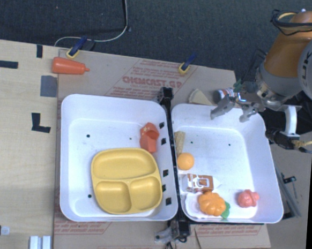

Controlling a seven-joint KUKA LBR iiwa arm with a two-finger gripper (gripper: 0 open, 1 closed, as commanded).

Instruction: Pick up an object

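We read this as the approach step: the claw hangs spread and unladen over the right bin's far rim. Next it must drop onto a target, likely the orange ball, small, round, smooth, by the bin's left wall.

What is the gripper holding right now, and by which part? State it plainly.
Nothing. The gripper hangs open above the back rim of the right bin, with nothing between its fingers.
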